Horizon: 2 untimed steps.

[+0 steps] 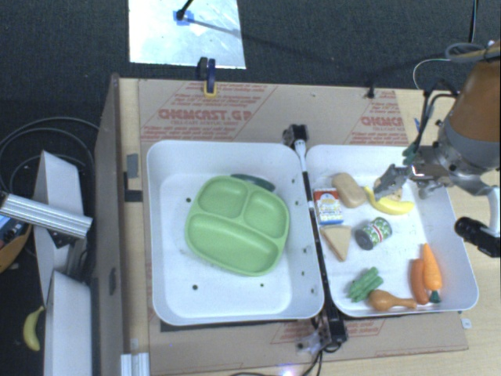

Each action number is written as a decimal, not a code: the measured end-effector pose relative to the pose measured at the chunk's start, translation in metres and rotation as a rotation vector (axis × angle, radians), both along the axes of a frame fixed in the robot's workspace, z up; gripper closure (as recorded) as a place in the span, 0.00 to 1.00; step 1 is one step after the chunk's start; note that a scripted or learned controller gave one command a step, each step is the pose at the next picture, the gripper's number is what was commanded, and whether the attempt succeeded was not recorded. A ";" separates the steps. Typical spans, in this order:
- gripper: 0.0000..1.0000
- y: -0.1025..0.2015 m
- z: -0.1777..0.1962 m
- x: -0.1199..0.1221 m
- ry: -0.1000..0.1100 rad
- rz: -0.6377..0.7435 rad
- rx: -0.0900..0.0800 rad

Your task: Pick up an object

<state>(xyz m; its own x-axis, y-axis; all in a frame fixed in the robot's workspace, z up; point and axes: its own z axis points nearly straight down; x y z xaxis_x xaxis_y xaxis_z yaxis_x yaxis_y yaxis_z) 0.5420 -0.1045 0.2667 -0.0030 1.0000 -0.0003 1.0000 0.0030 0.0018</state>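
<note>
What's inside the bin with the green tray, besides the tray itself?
The left bin holds the green divided tray. A dark object peeks from behind the tray's far edge; most of it is covered, so I can't identify it.

The divided tray lies in the left bin. Right of that tray — in the right bin — sit banana, can, carrots.

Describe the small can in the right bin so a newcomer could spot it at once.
Look in the right bin, near its middle. The can lies on its side, below the banana and right of the wedge of bread. It alone is a cylinder with a green label and grey metal end.
</note>
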 end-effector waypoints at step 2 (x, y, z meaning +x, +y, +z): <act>0.00 -0.053 -0.186 0.014 0.001 -0.003 0.001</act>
<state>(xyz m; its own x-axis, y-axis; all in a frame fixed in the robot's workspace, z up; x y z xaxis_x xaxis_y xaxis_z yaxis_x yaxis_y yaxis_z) 0.5559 -0.1571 0.0803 0.0000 1.0000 0.0005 1.0000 0.0000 0.0004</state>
